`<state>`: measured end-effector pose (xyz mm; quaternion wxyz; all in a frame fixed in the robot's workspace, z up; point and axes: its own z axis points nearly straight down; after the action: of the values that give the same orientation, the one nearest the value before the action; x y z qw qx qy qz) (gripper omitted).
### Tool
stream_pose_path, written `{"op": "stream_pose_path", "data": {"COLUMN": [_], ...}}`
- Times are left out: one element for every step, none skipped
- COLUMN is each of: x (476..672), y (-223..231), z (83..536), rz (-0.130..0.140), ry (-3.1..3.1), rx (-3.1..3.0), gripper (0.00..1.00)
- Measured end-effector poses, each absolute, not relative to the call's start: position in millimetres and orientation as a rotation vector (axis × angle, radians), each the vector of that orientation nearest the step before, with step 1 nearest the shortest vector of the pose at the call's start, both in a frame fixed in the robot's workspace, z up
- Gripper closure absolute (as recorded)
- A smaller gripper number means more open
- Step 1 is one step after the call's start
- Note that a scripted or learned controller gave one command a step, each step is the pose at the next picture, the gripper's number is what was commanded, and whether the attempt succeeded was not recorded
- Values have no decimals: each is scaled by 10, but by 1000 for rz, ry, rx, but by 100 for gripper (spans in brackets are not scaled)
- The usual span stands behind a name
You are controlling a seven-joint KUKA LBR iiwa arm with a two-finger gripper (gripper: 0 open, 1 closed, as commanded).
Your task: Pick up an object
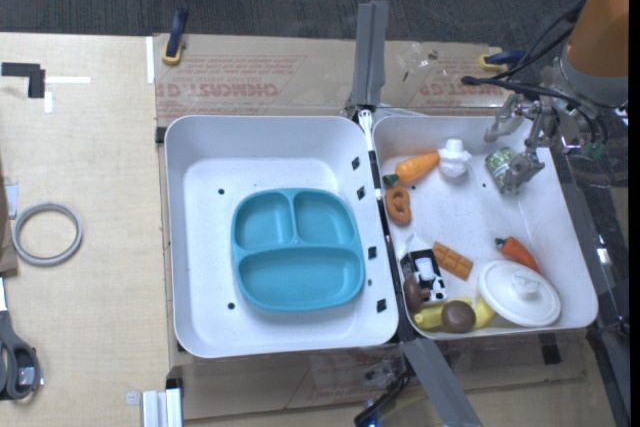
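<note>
We see the arm (pixel 605 15) reaching in from the right, with its gripper (pixel 520 163) low over the far right corner of the right bin (pixel 470 215). It sits right against a greenish crumpled object (pixel 497 162). That looks to us like the chosen target, because it lies apart from the other items and leaves room to come down on it. The metal of the tool and the object overlap from this angle. We therefore cannot tell whether the gripper is released or clenched, nor whether the object is truly caught in it or only beside it. The other candidates stay in the same bin. A large carrot (pixel 415 165) and a small white piece (pixel 453 158) lie near the back wall, and a pretzel (pixel 398 205) is by the divider. An orange wafer (pixel 452 261) sits mid-floor, with a small carrot (pixel 517 253) just above a white lid (pixel 518 293). A banana (pixel 432 317) and a brown ball (pixel 458 316) are crowded into the near corner, where we judge a clean grasp would be harder. The left bin (pixel 200 165) holds a teal divided plate (pixel 297 250), well apart from the arm, so it seems not to be in play for this attempt.
</note>
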<state>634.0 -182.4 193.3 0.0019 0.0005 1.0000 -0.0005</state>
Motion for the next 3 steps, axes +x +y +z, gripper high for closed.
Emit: {"op": "stream_pose_path", "data": {"x": [6471,5925,5410], "y": [-2040,-1742,-1926], "z": [935,930,927], "rz": [-2,-1,-1], "ry": [3133,3128,3116], "rx": [124,242,370], "gripper": [0,0,0]}}
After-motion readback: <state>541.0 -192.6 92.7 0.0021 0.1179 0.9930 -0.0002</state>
